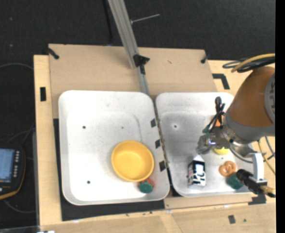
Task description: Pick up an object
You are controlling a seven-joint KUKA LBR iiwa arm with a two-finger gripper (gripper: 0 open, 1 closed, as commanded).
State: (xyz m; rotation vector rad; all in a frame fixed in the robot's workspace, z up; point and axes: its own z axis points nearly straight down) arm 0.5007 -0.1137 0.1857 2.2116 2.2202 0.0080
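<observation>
Here, end effector (206, 144) low in the right bin (181, 110), finger state impossible to tell.

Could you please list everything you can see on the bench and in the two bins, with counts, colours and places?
bins: 2, white, side by side on the bench
bowl: 1, yellow, left bin, near its front right
small green and red thing: 1, left bin, front right corner, just in front of the bowl
black and white item: 1, right bin, front middle
yellow object: 1, right bin, partly hidden beneath the gripper
orange ring-like object: 1, right bin, front right
green object: 1, right bin, front right corner
handheld screen unit: 1, orange and grey, left of the bench
arm: 1, grey with orange band, over the right bin
gripper: 1, above the right bin
</observation>
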